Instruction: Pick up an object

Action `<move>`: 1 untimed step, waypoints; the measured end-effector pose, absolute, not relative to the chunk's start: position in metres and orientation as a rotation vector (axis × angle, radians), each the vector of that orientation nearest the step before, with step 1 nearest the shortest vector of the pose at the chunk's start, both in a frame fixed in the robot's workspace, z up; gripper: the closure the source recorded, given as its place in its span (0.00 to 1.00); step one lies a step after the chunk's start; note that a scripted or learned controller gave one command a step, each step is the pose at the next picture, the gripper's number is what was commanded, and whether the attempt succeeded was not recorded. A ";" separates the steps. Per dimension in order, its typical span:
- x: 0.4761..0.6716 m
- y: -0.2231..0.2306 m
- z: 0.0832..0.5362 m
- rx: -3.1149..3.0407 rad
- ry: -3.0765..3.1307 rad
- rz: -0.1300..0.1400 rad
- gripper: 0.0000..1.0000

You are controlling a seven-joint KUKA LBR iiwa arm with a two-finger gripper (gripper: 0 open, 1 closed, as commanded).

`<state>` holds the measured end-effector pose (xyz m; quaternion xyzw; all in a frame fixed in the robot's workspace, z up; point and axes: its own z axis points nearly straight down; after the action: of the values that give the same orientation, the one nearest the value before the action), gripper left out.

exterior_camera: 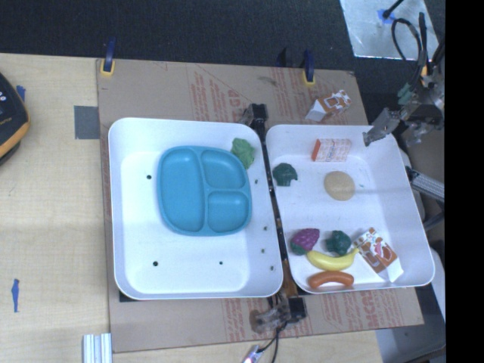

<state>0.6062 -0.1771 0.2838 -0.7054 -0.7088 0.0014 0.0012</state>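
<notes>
The claw hung at the far right corner of the right bin, over its rim, and whether it was spread or pressed together I could not tell. Nothing showed in its grip. Closest to it, just inside the bin, lay a small orange-and-white packet, with a tan round piece a little nearer the front. Farther left of the claw sat a dark green lump. Well away from it, along the bin's near edge, were a purple toy, another dark green piece, a yellow banana, a hot dog and a red-and-white carton. The left bin held a blue divided plate and a light green lump.
</notes>
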 end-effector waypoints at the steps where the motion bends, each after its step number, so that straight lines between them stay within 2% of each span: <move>1: 0.595 -0.188 0.172 -2.213 -2.224 0.007 0.00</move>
<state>0.5949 -0.1883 0.1715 -0.7054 -0.7088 0.0023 0.0019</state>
